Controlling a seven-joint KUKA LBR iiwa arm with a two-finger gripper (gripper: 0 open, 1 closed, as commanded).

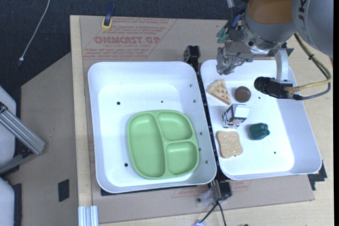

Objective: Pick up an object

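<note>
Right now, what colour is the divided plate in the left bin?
Light green, seen clearly in the camera view.

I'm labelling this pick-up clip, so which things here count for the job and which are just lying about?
For the job:
gripper
pizza slice
brown disc
small carton
dark green piece
toast slice
right bin

Lying about:
left bin
green divided plate
yellow clamp
white cable

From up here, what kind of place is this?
Probably a robot lab: a grey arm reaches over two white bins on a bench, with toy food like a pizza slice for practice.
</note>
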